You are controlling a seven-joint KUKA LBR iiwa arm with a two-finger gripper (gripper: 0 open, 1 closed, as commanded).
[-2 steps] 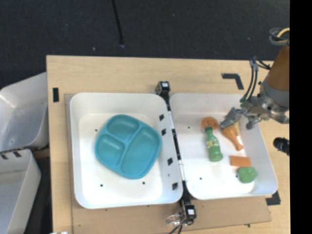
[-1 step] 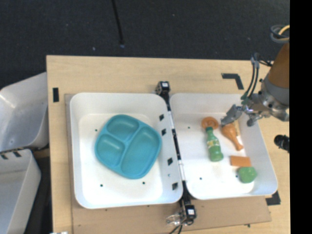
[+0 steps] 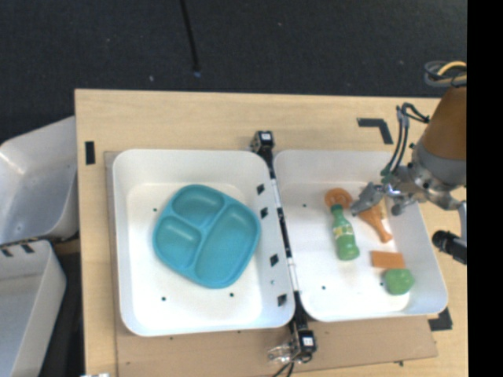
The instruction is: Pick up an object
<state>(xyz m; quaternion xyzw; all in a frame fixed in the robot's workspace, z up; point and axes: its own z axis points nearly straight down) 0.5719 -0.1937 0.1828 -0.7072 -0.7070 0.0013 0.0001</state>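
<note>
The right bin (image 3: 314,293) holds a green bottle (image 3: 343,236) lying on its side, an orange carrot-like piece (image 3: 379,224), a round orange piece (image 3: 336,198) at the bottle's cap, an orange block (image 3: 387,260) and a green ball (image 3: 398,282). My gripper (image 3: 383,199) hangs over the upper right part of this bin, just above the carrot-like piece. Its grey fingers (image 3: 366,201) stand spread apart, with nothing between them.
A blue divided plate (image 3: 206,235) lies in the left bin (image 3: 141,305). A black-clipped divider (image 3: 275,226) runs between the two bins. The arm's orange band (image 3: 445,128) rises at the right edge. White containers (image 3: 31,210) sit left of the bench.
</note>
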